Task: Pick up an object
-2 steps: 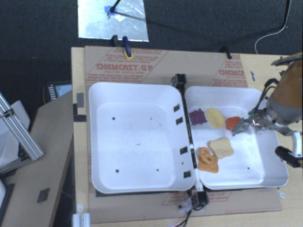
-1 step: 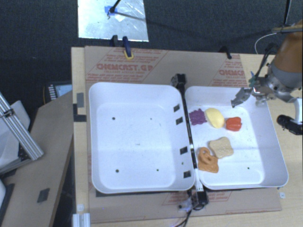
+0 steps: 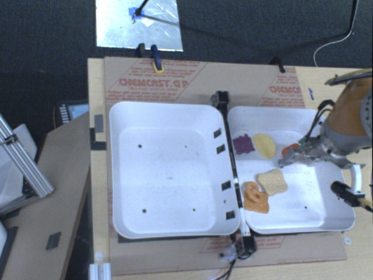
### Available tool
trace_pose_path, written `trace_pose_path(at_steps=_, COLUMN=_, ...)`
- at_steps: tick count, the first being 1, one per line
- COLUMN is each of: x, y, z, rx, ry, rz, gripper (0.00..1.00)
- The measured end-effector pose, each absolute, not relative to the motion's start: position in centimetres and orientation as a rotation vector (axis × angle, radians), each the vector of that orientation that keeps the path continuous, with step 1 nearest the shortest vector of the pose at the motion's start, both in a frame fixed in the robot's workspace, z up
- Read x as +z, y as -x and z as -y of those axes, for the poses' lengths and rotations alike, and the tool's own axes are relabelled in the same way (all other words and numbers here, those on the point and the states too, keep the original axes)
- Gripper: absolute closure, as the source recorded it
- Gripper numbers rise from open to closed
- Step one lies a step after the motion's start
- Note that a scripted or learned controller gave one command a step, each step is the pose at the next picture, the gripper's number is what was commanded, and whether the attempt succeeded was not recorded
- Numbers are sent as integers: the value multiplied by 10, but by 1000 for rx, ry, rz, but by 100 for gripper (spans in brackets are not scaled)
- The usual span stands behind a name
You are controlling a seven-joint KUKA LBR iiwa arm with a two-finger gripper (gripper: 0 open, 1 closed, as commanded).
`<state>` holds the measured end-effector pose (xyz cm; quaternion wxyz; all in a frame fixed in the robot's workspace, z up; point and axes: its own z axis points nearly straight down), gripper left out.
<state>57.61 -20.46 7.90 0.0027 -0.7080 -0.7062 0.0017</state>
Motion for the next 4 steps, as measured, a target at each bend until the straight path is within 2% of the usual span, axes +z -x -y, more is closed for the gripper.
trace_pose_path(at_steps=1, x=278, y=-648, z=199, rx=-18, ry=2229, rz=2245, gripper=0)
trace_pose_path(at_steps=2, x=279, y=-644, z=199, rx=-5, ry=2218, rz=2237, gripper=100)
trace_pose_path(at_steps=3, x=412, y=-637, z=136, rx=-18, ry=2219, rz=2244, gripper=100)
trace_pose_path(at_steps=4, x=483, y=-574, z=181, rx=-7, ry=2234, rz=2225, gripper=100)
